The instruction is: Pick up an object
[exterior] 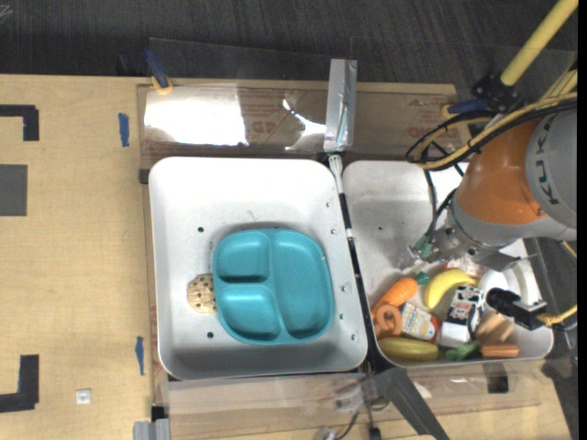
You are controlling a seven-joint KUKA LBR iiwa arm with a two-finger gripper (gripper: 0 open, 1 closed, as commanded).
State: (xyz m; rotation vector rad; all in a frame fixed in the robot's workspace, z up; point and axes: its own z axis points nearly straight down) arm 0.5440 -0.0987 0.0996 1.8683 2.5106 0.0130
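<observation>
Jaws first, and I can't tell whether they're open or closed: the gripper (pixel 448 249) is tucked under the arm's (pixel 514 191) grey wrist and orange band, and from up here it's just a dark tangle of metal and wire.

Over on the left, the left bin (pixel 179 200) has a speckled cookie (pixel 200 292) lying against the left edge of a teal divided plate (pixel 272 284). Nothing is near either of them.

Across the divider, the right bin (pixel 390 200) is where the action is. A pile of toy food is crowded into its near end: an orange piece (pixel 396 302), a small carton (pixel 417 321), a yellow banana (pixel 444 286) on top, a second yellow piece (pixel 409 348) along the front wall, a white box with dark print (pixel 464 306) and a brown block (pixel 495 326) further right.

The gripper is low over the back of that pile, just behind the banana. I'd call this the reach, not the grab: everything looks settled in the bin, nothing lifted, so the pick itself is yet to come.

Hard to read: whether the gripper touches anything, which item it's aiming for, and a black shape (pixel 514 306) at the pile's right side that could be a toy or part of the rig. The arm's upper part runs out of frame at the right
</observation>
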